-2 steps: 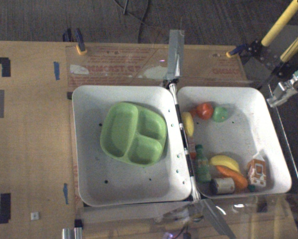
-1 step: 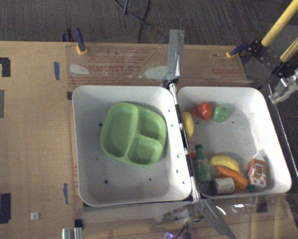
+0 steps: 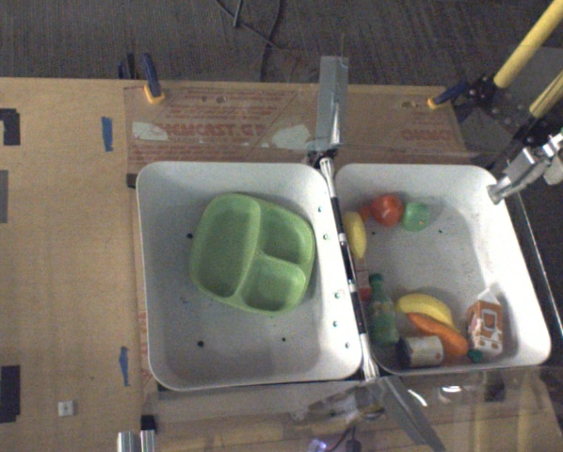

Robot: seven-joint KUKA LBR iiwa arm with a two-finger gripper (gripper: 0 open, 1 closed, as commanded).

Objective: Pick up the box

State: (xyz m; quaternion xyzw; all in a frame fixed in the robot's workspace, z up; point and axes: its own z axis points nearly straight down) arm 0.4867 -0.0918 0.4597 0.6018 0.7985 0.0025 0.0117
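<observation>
- Two shallow white plastic bins sit side by side on the brown cardboard-covered bench (image 3: 56,252), the left bin (image 3: 168,347) and the right bin (image 3: 470,205) touching along their inner edges
- A lime-green sectioned plastic plate (image 3: 253,252) lies flat in the left bin, a little above the middle
- The small orange-and-white carton box (image 3: 486,325) stands in the lower right corner of the right bin, close to the bin's right wall
- Just left of the box lies an orange carrot-shaped toy (image 3: 440,333), with a yellow toy banana (image 3: 425,305) above it and a small grey-and-red can (image 3: 421,350) below it
- A green bottle (image 3: 383,314) stands near the divider, and a second yellow banana-like piece (image 3: 355,234) lies higher up along it
- A red tomato-like ball (image 3: 387,209) and a green round fruit (image 3: 415,217) rest side by side near the top of the right bin
- The grey gripper (image 3: 531,169) hangs at the right bin's upper right rim, well apart from the box; nothing sits in it, and I cannot tell how wide it stands
</observation>
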